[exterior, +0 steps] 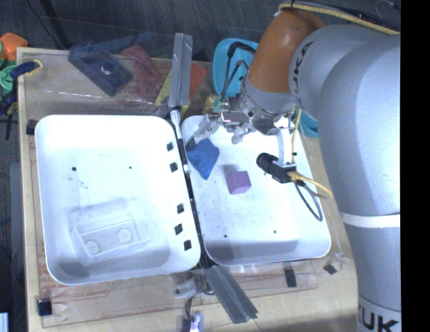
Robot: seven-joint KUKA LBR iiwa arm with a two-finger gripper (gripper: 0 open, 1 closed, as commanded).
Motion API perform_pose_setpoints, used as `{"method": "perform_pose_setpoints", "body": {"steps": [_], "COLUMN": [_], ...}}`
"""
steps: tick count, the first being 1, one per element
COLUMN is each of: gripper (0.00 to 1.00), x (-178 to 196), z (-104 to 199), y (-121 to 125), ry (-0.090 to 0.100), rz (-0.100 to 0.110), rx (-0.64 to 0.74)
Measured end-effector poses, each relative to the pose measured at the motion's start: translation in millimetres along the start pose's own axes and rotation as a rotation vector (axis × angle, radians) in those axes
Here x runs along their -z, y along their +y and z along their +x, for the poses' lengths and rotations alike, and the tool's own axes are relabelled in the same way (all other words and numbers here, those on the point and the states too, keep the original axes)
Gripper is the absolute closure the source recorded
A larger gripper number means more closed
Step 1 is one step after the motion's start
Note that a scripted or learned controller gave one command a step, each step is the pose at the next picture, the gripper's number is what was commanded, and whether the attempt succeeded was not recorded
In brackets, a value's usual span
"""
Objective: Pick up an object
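My gripper (216, 138) hangs over the far left part of the right bin (270, 244), below the orange band of the arm. Its two fingers stand apart, so it is open, with nothing held between them. A blue soft-looking object (203, 159) lies just below the left fingertip, against the bin's left wall. A small purple block (237, 180) rests on the bin floor, a little to the right of the blue object and nearer the front than the gripper.
The left bin (55, 137) holds a clear plastic tray-like piece (104, 234) near its front. A black cable fitting (273, 167) hangs from the arm over the right bin. Clutter lies behind the bins: a dark blue part (100, 66) and a light blue item (232, 57).
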State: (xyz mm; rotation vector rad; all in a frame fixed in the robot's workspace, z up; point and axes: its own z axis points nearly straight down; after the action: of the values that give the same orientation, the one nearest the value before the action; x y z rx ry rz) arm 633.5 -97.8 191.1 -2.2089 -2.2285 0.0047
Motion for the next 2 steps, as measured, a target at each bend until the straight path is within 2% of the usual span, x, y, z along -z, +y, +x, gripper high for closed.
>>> {"method": "perform_pose_setpoints", "body": {"steps": [1,2], "gripper": [0.0,1.0], "x": [-98.9,-89.7], "z": [-37.1,-35.6], "y": [-5.0,-5.1], "ry": [-0.002,0.0], "rz": [-0.007,-0.002], "rx": [0.057,0.063]}}
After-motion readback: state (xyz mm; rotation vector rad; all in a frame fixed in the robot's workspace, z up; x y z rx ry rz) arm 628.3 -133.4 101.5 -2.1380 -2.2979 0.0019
